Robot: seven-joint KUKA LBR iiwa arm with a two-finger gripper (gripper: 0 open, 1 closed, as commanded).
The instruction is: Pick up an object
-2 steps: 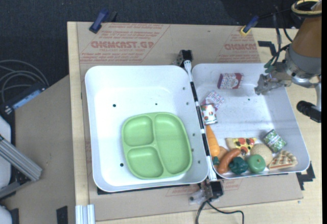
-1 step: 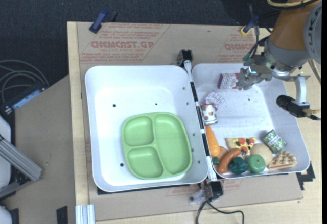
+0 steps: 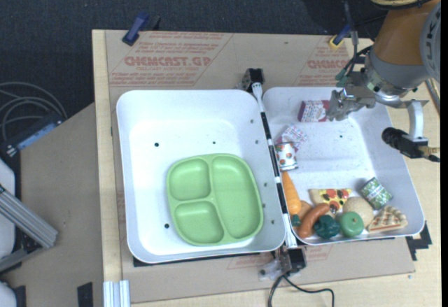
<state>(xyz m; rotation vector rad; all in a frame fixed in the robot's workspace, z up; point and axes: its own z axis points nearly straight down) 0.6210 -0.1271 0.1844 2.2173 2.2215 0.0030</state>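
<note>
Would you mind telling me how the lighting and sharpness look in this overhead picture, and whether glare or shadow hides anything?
In the camera view, light is even and soft; the white bins are bright, not blown out. The green tray casts a faint shadow. The small toys at the right bin's near end are slightly soft. The gripper is dim and blurred beside a small packet.

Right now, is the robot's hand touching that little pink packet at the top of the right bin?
Cannot tell. In the camera view the hand sits right beside the pink packet, their edges meeting from this slant, but no plain contact or gap is visible.
</note>
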